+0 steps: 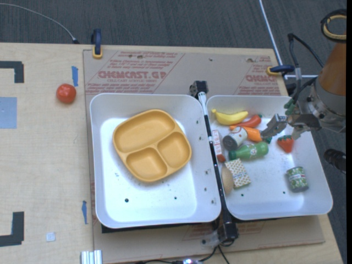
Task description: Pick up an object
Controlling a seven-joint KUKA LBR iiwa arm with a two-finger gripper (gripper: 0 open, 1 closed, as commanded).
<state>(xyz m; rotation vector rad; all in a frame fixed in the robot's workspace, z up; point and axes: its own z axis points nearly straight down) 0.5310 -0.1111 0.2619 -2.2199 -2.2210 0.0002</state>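
Note:
My gripper [286,128] hangs over the upper right part of the right bin [316,202], open, with its two grey fingers [273,126] spread apart. Just below them a small red strawberry toy [285,143] lies on the bin floor, and nothing is held between the fingers. To the left of the gripper lie a yellow banana [231,116], an orange carrot [252,135], a green bottle [251,152] and a small grey can [231,142]. A green can [297,179] stands nearer the front right.
A patterned packet [238,175] lies near the divider between the bins. The left bin [110,202] holds a yellow divided plate [152,144]. A red tomato [66,93] sits on the bench far left. Cables and clamps run behind the bins.

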